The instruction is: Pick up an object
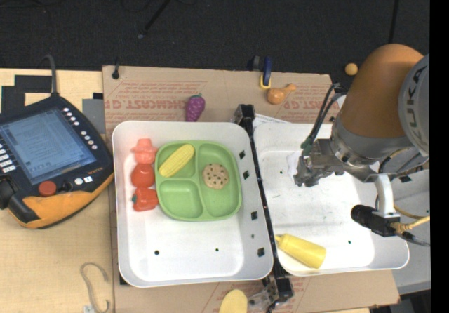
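My gripper (306, 172) hangs over the left part of the right bin (337, 234), its dark fingers pointing down near the bin floor with nothing visible between them. A yellow banana-like object (302, 250) lies at the front left of that bin, well below the gripper. In the left bin (182, 262) a green divided plate (198, 182) holds a yellow corn cob (175, 159) and a chocolate-chip cookie (215, 176). Red and pink toy pieces (143, 175) lie just left of the plate.
A purple grape toy (195, 107) and an orange pear-shaped toy (279, 93) rest on the cardboard behind the bins. A teach pendant (45, 157) lies at the far left. Another yellow item (233, 300) sits at the front edge.
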{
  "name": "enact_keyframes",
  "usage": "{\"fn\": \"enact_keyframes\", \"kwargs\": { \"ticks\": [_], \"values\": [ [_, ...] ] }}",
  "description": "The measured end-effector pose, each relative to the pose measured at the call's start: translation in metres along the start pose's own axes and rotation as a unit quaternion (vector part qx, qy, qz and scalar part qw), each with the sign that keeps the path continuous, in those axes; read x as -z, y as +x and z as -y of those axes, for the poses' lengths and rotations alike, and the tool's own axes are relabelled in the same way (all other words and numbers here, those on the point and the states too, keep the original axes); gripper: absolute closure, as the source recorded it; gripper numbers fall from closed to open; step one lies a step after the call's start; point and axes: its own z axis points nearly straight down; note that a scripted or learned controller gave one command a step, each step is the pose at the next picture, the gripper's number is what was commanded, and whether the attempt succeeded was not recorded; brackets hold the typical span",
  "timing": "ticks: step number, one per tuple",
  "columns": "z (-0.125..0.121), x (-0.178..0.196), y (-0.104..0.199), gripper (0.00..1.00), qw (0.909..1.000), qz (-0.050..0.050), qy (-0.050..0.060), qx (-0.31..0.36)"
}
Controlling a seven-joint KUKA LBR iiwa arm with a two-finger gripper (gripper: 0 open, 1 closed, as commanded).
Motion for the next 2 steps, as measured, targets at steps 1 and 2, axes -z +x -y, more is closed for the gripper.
{"fn": "enact_keyframes", "kwargs": {
  "ticks": [1, 2],
  "values": [
    [0.026, -0.005, 0.04, 1.0, 1.0, 0.0, 0.001, 0.0],
    [0.036, -0.014, 0.082, 1.0, 1.0, 0.001, 0.0, -0.001]
  ]
}}
